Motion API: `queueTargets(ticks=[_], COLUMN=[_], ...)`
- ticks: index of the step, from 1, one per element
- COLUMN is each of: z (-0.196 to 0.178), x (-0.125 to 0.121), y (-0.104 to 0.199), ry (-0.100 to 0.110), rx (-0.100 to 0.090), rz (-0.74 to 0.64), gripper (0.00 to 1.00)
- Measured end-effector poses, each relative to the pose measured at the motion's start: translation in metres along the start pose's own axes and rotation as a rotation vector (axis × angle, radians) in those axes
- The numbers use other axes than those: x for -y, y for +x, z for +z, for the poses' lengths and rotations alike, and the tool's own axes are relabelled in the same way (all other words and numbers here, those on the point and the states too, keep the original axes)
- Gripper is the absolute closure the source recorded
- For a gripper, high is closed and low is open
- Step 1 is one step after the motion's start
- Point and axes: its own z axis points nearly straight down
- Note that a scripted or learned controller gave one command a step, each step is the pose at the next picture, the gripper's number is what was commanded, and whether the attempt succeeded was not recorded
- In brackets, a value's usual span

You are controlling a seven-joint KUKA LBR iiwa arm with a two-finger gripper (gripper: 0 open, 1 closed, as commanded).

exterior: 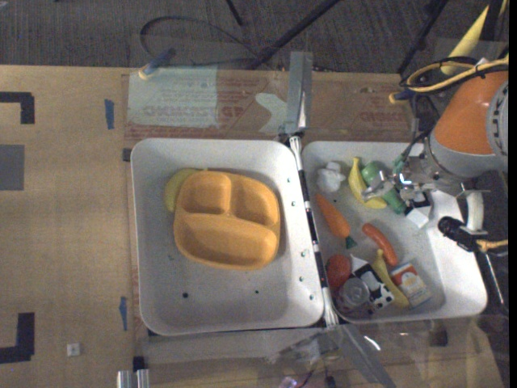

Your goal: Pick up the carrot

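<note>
Locating the carrot: the carrot [334, 219] lies in the right bin [452, 293], near that bin's left wall, on bare white floor.
Long axis: slanted — orange tip toward the upper left, the stubby green end toward the lower right.
Direction from gripper: the gripper [393, 183] hangs over the upper middle of the same bin; the carrot sits down and to the left of it, apart, with clear floor between them.
Neighbours: a second orange-red piece [380, 242] lies just to the carrot's right on a similar slant — easy to mistake for it; a yellow banana [356, 181] and a green item [375, 172] crowd right beside the gripper.
Gripper state: I cannot tell; the tips blend into the toys beneath them, and nothing can be seen held.
Hard to make out: the small objects under the wrist blur together; the arm [475, 124] is cut off at the right edge.
Judgement: the approach probably calls for a shift left and toward the near side, closing across the carrot's short width.
</note>
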Motion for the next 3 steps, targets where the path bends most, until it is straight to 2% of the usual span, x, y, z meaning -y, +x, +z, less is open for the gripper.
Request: queueTargets(ticks=[1, 2, 3], z=[0.0, -0.001, -0.04], x=[-0.003, 0.057, 0.003], y=[0.002, 0.019, -0.022], ry=[0.007, -0.018, 0.04], rx=[0.005, 0.037, 0.049], rz=[0.048, 0.281, 0.551], gripper=[0.0, 0.0, 0.0])
